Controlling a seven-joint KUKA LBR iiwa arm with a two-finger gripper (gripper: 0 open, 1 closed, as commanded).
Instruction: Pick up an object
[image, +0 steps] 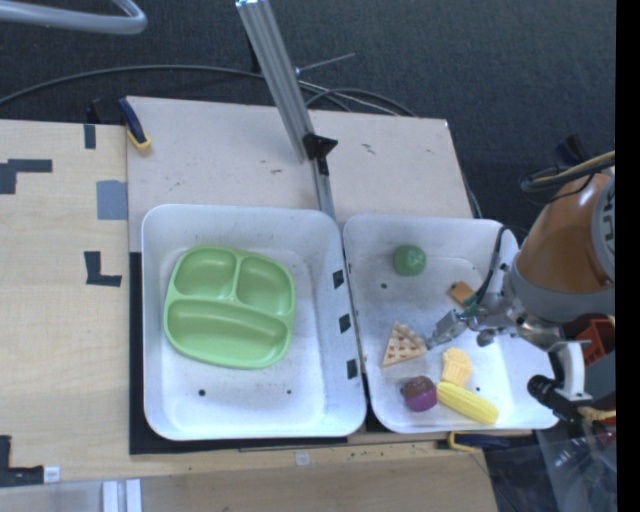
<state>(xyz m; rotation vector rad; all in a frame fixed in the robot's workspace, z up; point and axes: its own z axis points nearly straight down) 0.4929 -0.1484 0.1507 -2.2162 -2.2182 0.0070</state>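
The right bin (380, 250) holds a green ball (409, 260), a small orange block (460, 293), a waffle-like triangular piece (403, 346), a pale yellow piece (457, 366), a yellow corn cob (467, 402) and a purple round object (419, 393). My gripper (450, 327) hangs low over the right bin, between the orange block and the pale yellow piece, just right of the triangular piece. Nothing shows between its fingers.
The left bin (160, 300) holds a green divided plate (231, 306). A grey metal pole (285, 80) slants down to the bins' back edge. Cables lie on the dark floor behind the bench. The arm's orange band (570, 240) is at the right.
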